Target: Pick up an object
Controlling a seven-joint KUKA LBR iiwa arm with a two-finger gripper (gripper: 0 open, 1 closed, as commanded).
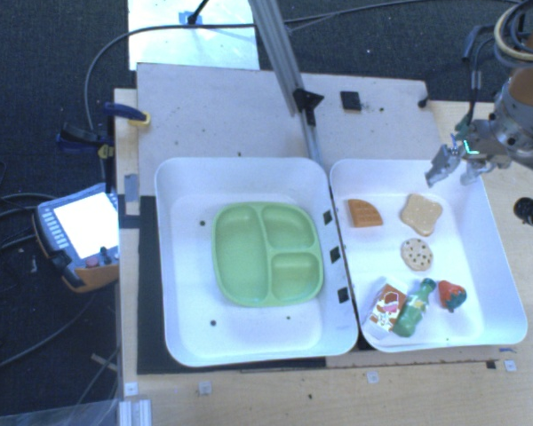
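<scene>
Worktop (249,114) carrying two bins | right bin (493,238) spreading toys for access | my gripper (454,168) hovering at its far rim, fingers apart, holding nothing.

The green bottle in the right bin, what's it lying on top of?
The green bottle lies partly over a red and white packet, both on the right bin floor. The packet's edge under the bottle is covered, so what is printed there cannot be seen.
</scene>
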